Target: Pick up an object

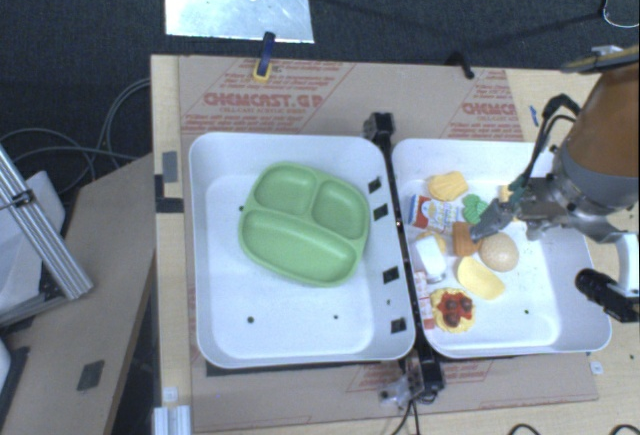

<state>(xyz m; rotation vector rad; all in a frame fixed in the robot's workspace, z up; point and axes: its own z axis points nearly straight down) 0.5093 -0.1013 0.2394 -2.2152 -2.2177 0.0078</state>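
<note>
The counter (330, 93) carried two shallow white bins side by side. The left bin (225, 323) held a green divided plate (305, 221), which lay flat near its middle and well apart from everything else. All the small toy foods were gathered in the right bin (540, 323), in its left half, close to the divider, so in my judgement the choice for a pick was there.

In that heap, a yellow piece (447, 186) lay at the top, a red and white packet (432, 214) just below it, a green piece (474, 207) beside the packet, and a small orange block (462, 239) under it. A beige round object (500, 253) lay next to a yellow lemon-like piece (481, 279), and a flat piece with a red topping (453, 310) lay nearest the front wall.

The gripper (492, 218) reached in from the right and was low over the heap, between the green piece and the beige round object. I could not tell how far the fingers were apart, and nothing was seen between them, so no object looked to be lifted yet.
</note>
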